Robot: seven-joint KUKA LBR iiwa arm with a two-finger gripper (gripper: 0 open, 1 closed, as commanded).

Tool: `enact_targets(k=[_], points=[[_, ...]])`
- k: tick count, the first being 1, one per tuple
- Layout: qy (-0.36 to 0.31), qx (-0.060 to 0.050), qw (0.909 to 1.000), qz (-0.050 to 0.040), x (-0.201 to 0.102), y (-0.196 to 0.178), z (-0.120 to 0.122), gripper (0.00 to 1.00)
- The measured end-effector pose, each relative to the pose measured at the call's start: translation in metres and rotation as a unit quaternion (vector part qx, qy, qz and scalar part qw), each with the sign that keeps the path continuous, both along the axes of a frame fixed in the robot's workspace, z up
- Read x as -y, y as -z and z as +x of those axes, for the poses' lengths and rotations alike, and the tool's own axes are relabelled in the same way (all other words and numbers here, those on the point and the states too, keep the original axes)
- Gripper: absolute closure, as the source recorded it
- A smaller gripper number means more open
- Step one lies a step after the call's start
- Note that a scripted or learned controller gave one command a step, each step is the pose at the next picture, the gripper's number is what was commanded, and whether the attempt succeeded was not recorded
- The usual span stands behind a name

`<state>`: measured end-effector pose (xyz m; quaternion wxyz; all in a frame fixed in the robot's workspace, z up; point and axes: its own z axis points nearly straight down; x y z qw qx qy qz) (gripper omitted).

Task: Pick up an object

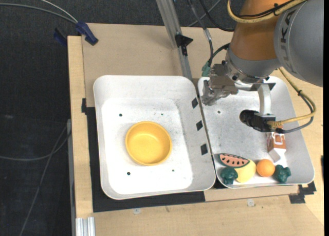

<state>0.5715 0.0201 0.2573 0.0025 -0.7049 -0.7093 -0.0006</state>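
Orange plastic ball (pixel 265 168) near front rim of right white bin (pixel 226 127), among toy foods | pincer (pixel 212 95) above bin's far-left corner, well apart from ball; open or closed, I cannot tell | risk: descending here grasps nothing.

1. You can't tell the gripper's (pixel 213 92) finger state; the wrist blocks it.
2. The arm (pixel 288 29) runs off the right and top edges.
3. The arm hides the right bin's (pixel 303 163) far rim.
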Motion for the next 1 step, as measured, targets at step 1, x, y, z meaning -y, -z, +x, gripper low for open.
enact_targets(k=[1], points=[[0.000,0.000,1.0000,-0.0007,-0.0547,-0.0022,-0.0021,1.00]])
